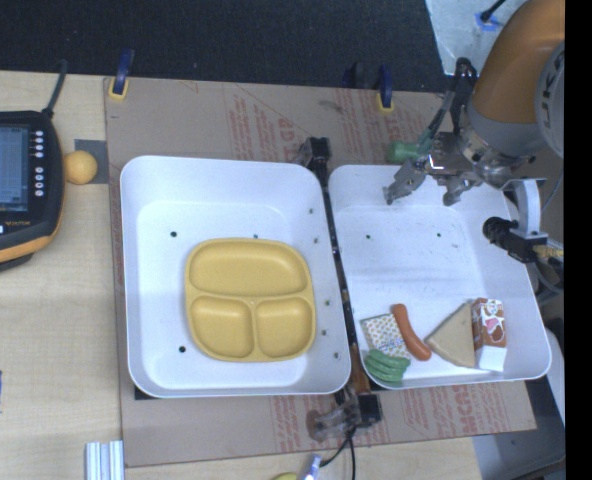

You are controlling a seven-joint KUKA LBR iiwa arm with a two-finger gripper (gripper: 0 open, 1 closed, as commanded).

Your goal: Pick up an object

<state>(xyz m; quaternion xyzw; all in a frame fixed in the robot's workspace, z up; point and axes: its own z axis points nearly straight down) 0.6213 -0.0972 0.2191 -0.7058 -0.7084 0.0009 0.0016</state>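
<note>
Arm [521, 58] cut off at the right edge, only wrist and orange band visible. Gripper [426, 190] hanging over the far end of the right bin [431, 258], fingers spread, pinching nothing. Well apart, in the bin's near corner: sausage [410, 331], sandwich wedge [459, 336], carton [490, 334], green piece [385, 365]. Yellow tray [249, 298] in the left bin [156, 228].

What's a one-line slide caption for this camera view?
Open gripper hovers over the right bin's far end, toy food pieces at its near edge; yellow divided tray in left bin.
</note>
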